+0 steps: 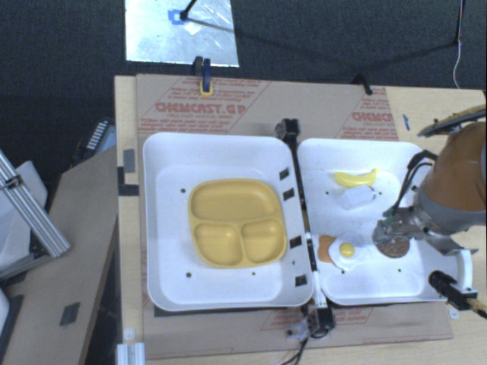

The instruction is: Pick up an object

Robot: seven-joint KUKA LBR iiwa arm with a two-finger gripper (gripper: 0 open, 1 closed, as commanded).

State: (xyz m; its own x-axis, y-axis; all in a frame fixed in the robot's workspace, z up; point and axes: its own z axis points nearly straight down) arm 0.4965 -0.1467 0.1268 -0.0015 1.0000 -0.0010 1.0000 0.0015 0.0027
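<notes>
End effector sat low in right bin over a brown round object, beside the fried egg; grip state unclear.

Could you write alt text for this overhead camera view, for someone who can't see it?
A grey and orange robot arm reaches from the right into the right white bin, its gripper low over a round brown object. That bin also holds a toy banana, a fried egg and a pale flat item. The left bin holds a yellow divided tray.
</notes>
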